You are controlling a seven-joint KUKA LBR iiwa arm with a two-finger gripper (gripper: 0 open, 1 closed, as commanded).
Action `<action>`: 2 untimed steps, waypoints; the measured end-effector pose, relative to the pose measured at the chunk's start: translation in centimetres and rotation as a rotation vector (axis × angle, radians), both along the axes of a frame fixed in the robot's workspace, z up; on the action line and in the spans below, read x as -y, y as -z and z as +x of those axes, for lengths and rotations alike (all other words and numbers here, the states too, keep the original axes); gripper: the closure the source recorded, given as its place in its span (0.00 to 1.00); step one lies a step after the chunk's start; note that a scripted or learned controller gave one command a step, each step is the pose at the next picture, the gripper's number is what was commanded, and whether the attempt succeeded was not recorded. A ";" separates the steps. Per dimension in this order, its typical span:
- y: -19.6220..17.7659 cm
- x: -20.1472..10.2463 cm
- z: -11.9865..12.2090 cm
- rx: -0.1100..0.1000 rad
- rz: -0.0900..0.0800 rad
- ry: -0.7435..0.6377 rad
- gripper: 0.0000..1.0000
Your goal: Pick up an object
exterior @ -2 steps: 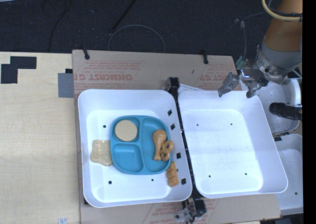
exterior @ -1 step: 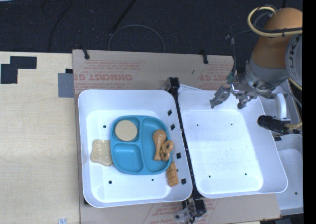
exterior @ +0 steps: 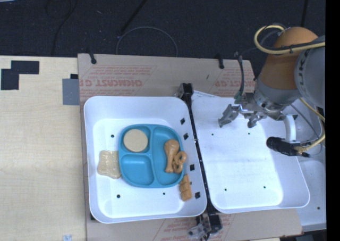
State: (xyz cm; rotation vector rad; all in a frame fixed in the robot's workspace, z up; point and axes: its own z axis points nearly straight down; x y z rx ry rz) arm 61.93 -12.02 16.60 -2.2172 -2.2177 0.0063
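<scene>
Hovering over the far part of the right white bin (exterior: 255,181), the two-finger gripper (exterior: 240,118) has its jaws spread wide with nothing between them; candidate objects, including the tan pretzel-shaped piece (exterior: 174,156), lie on the blue divided plastic tray (exterior: 139,173) in the left white bin (exterior: 101,123), so no pick is made.

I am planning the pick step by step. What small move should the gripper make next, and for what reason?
Probably it should travel toward the left bin. The gripper hangs open above the right bin with nothing between its fingers, while the items lie in the left one: a blue divided tray carrying a round cracker and a pretzel piece.
</scene>
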 end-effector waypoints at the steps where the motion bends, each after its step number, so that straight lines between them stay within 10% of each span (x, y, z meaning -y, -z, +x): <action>1: 4.6 -0.4 0.6 0.001 0.000 -0.004 0.00; 2: 3.4 -0.3 0.7 0.002 0.000 -0.002 1.00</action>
